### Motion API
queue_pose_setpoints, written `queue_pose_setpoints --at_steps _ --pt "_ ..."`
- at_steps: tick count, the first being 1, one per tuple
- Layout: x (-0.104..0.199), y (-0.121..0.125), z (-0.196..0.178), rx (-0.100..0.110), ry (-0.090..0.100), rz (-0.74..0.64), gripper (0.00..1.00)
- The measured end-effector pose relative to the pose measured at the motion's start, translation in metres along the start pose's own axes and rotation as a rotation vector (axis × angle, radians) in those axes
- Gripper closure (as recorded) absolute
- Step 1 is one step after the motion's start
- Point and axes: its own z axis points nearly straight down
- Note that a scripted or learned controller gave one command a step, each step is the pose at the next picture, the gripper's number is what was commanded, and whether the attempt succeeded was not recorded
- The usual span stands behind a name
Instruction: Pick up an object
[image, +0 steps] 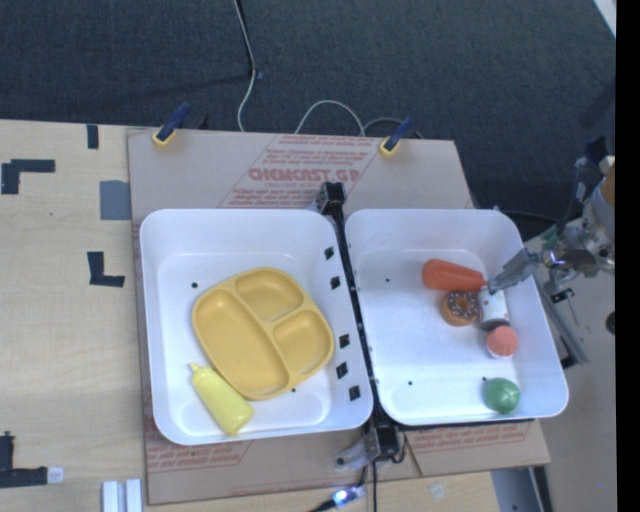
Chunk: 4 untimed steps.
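I am in the approach step; my claw (497, 283) reaches over the right bin (400, 232), just beside the carrot (452, 273) and donut (461, 307); its opening I cannot tell; next I must lower onto one object.

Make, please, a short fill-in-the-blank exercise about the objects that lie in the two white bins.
1. The divided plate in the left bin has the colour ____.
2. The yellow bottle lies in the ____ bin.
3. The green ball lies in the ____ bin.
4. The number of compartments in the divided plate is ____.

Missing words: yellow; left; right; three
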Motion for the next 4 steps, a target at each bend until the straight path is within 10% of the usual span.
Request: queue_pose_setpoints --at_steps 3,4 --pt "0.001 -0.007 0.136 -0.021 -0.017 0.005 0.0" --pt "0.007 -0.01 0.134 -0.006 -0.006 0.002 1.0"
